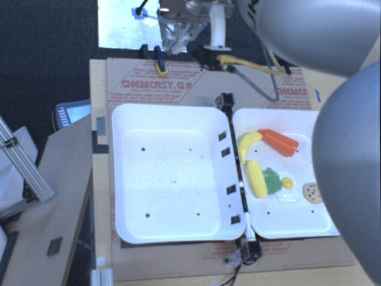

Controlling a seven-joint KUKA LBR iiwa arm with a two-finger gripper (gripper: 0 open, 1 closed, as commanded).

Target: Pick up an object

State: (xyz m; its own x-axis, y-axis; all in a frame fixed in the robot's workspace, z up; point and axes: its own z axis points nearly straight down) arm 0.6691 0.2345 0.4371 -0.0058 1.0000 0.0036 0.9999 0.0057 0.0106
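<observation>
Toys sit in your right bin (280,231), lower right.
You see a banana (249,143), carrot (278,142), corn (256,179), broccoli (272,180), fried egg (286,186) and cookie (311,191); the gripper (174,40) hangs top centre, its grip impossible to tell.

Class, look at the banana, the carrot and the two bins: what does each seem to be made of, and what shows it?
Banana: probably moulded plastic, from its smooth, uniform yellow.
Carrot: likely plastic too, plain orange with a soft sheen.
Bins: seemingly thin formed plastic, white, with rounded corners and raised rims.
</observation>
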